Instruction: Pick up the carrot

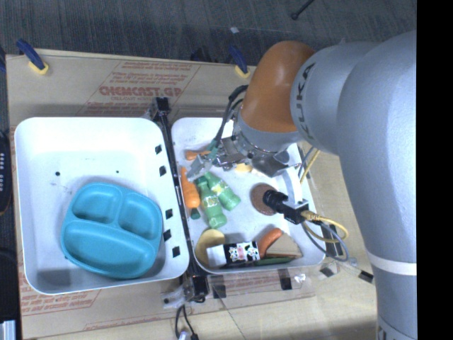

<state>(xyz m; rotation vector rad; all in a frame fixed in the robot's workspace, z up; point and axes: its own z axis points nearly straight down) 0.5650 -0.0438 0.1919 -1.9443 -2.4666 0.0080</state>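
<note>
The carrot [190,191] is a short orange piece lying along the left wall of the right bin [311,255], next to several green bottles [214,198]. My gripper [209,159] hangs low over the upper part of that bin, just above and to the right of the carrot's upper end. The grey arm and its orange band [277,83] cover the bin's back right corner. Nothing is visibly held by the gripper.
The right bin also holds a brown round piece [265,198], an orange-red wedge [270,239], a yellow cup [209,245] and a black-and-white carton [242,252]. A blue divided plate [112,228] lies in the left bin [42,137]. A black divider [170,163] runs between the bins.
</note>
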